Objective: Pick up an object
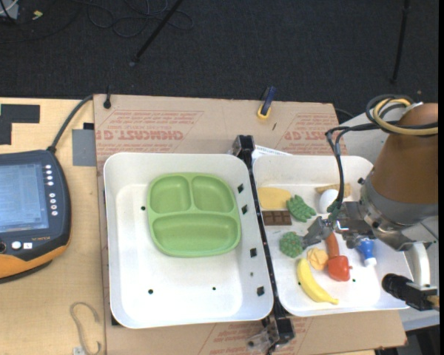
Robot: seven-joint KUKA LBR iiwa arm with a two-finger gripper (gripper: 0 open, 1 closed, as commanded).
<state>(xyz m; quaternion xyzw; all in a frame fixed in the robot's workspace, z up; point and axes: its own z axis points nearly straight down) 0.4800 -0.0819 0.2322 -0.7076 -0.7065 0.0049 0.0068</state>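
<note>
In the right bin (355,302) I see the toy food lying close together: a banana (313,283) near the front wall, a red pepper (339,268) just beside it, two green broccoli pieces (291,243), a brown chocolate bar (276,217), a yellow cheese piece (274,197) and a small blue bottle (367,252). The gripper (327,230) is low among them, over a carrot (331,242); whether it is apart or together I cannot tell. In the left bin (126,272) lies a green divided plate (194,214)
</note>
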